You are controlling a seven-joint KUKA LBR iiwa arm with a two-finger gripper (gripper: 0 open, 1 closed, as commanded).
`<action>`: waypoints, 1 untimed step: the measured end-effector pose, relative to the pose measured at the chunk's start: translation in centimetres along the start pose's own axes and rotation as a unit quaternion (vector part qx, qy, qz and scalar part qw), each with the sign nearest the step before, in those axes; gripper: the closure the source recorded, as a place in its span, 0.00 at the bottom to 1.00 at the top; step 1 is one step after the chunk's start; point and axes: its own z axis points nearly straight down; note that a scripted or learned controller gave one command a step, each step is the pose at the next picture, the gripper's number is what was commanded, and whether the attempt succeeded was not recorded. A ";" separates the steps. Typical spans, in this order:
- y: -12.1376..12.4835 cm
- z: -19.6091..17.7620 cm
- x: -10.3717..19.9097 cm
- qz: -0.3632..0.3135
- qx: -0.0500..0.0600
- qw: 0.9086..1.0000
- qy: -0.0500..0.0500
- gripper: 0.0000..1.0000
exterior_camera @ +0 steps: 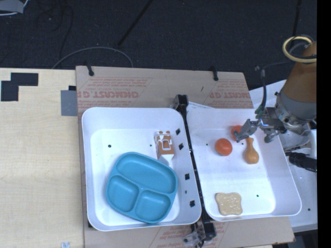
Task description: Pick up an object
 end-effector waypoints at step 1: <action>0.3 -0.8 0.0 -0.001 -0.006 1.000 -0.001 0.00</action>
